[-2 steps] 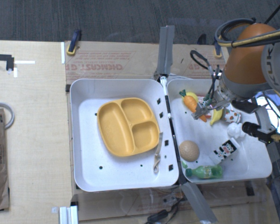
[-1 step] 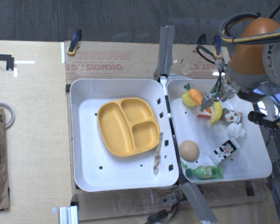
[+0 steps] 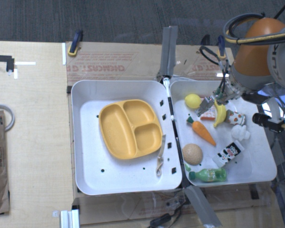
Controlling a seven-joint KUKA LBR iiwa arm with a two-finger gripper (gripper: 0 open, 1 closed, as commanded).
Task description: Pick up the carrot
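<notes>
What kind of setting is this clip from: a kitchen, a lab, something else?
Most likely a robotics lab test bench, not a kitchen: two white bins sit side by side on cardboard, toy food such as a carrot and a banana fills one, and a clamp grips the board.

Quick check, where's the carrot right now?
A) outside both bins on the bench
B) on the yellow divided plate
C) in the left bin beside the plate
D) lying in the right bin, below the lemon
D: the carrot lies on the floor of the right bin, just below the lemon, while the yellow divided plate sits in the left bin.
</notes>
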